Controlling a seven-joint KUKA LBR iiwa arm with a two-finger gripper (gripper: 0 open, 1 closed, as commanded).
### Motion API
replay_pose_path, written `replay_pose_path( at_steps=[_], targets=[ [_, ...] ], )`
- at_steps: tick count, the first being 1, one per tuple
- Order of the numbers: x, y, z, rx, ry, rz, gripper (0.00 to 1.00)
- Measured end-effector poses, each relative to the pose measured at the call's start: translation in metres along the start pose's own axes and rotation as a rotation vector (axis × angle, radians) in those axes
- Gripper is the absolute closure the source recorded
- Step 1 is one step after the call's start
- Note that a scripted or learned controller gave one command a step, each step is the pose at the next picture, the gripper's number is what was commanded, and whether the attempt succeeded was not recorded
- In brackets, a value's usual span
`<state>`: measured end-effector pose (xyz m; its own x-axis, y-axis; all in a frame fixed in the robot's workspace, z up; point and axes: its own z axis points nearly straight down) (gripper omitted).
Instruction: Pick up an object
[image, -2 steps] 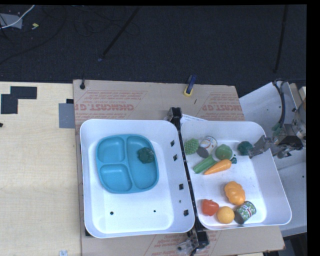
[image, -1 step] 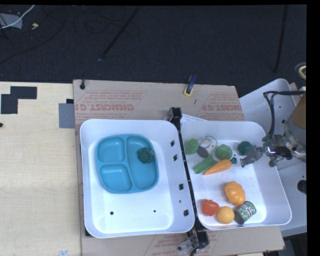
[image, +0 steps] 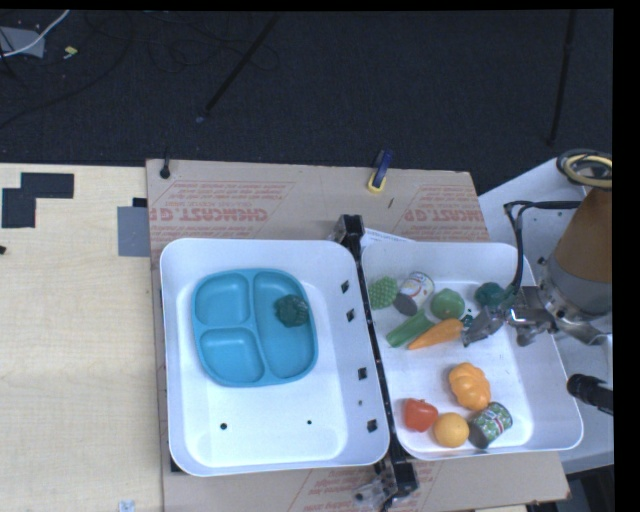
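The carrot (image: 437, 335) is seen lying tilted in the upper half of the right bin (image: 545, 420), its pointed end toward the bin's right wall. Just beside that point the gripper (image: 478, 330) is found, low over the bin floor and reaching in from the right wall. Nothing can be made out between its dark parts, and whether it is open or closed cannot be told.

Touching the carrot on its left side, a green pepper (image: 406, 331) is laid aslant. Above the carrot a round green fruit (image: 447, 303) is set, with a small grey-and-white can (image: 414, 290) next to it and a knobbly green vegetable (image: 383, 292) close to the bin's left wall. A dark teal item (image: 489, 294) is seen near the upper right of the bin, just above the gripper.

In the lower half of the right bin an orange-yellow lumpy piece (image: 468, 384) is placed near the middle. Along the lower edge a red tomato (image: 420, 413), an orange ball-shaped fruit (image: 451, 430) and a green-labelled can (image: 490, 424) lying on its side are lined up, the fruit touching the can.

The left bin (image: 190, 420) is occupied by a blue divided plate (image: 235, 350) set toward its upper left. A dark green broccoli piece (image: 292, 311) is held in the plate's upper right compartment.

Both bins are carried on a sheet of cardboard (image: 250, 205), on whose upper edge a blue-and-yellow clamp (image: 379, 172) is fixed.
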<state>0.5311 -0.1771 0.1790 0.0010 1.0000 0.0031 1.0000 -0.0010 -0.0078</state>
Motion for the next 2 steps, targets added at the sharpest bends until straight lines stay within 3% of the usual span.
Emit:
replay_pose_path(
  at_steps=[1,2],
  targets=[
    [0.002,0.001,0.064,0.0,0.0,-0.002,0.0],
    [0.005,0.001,0.093,-0.003,-0.001,0.0,0.0]
  ],
)
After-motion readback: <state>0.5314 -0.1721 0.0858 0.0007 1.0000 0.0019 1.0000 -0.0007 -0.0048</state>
